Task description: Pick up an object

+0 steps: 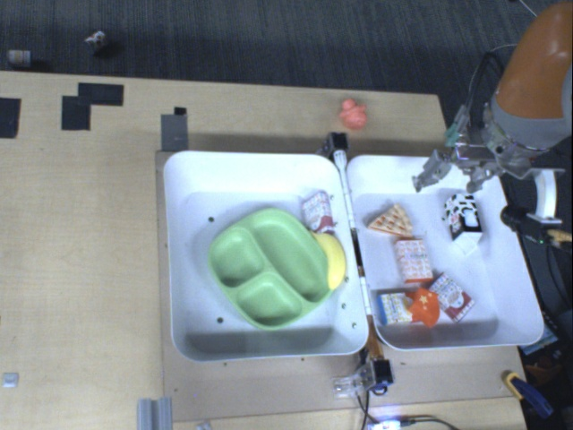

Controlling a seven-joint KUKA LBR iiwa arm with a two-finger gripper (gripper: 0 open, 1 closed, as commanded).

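While the gripper (455, 170) hangs spread and empty over the right bin (510, 267), the black-and-white carton (462, 215) lies just below it near the far wall. It looks light and stiff, likely a little slick; its flat sides seem the best place to pinch.

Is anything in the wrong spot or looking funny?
Yes. A small pink toy sits on the wooden bench outside both bins, just behind them. Also, the green divided plate in the left bin lies partly over a yellow object.
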